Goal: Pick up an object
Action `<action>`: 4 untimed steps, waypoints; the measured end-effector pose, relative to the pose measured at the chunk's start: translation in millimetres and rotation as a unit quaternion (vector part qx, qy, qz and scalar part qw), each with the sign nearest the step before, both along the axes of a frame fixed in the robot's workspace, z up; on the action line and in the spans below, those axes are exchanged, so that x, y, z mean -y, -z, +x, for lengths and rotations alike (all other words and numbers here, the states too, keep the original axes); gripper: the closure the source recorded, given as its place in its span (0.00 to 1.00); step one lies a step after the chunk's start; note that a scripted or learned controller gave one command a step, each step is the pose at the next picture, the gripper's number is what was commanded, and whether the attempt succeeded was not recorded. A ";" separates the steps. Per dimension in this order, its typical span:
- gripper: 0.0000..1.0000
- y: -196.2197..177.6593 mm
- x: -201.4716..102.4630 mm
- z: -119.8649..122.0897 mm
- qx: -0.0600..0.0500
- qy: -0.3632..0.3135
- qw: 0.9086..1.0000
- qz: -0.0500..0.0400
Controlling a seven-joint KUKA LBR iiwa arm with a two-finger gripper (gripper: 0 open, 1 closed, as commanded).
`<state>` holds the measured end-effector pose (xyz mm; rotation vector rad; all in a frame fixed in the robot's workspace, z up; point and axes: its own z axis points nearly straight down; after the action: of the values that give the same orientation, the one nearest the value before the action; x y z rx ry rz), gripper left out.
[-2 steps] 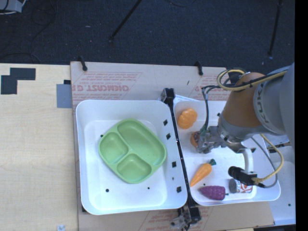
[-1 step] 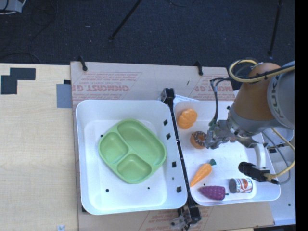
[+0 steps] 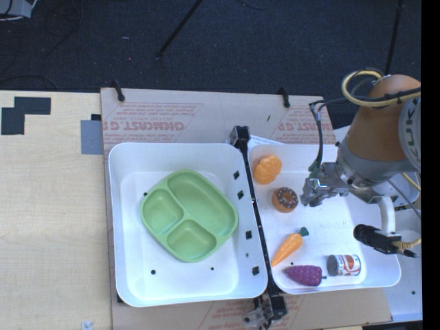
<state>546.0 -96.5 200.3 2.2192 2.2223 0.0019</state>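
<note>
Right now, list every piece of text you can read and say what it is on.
"GEMCHOZT.GP", roughly, seen upside down in red: cardboard sheet behind the left bin.
A second red print of the same kind on the cardboard behind the right bin: partly hidden, unreadable.
Fainter red print on the cardboard's front edge: unreadable.
Label on the can: too small to read.

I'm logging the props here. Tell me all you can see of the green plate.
The green plate is pale green, plastic-looking, a rounded shape with three compartments: two on its left side, one larger on its right. It lies flat, turned at an angle, on the floor of the left bin, near the middle. Nothing rests in it.
</note>
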 end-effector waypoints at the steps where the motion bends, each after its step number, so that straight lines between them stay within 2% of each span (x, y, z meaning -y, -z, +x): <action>1: 1.00 -45.3 1.2 0.8 0.000 0.001 1.000 0.000; 2: 1.00 -32.0 -53.9 -1.9 -0.003 -0.001 1.000 0.001; 4: 1.00 -42.5 -148.3 -19.3 -0.002 -0.001 1.000 0.001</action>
<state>526.6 51.8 242.8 2.2191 2.2288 -0.0021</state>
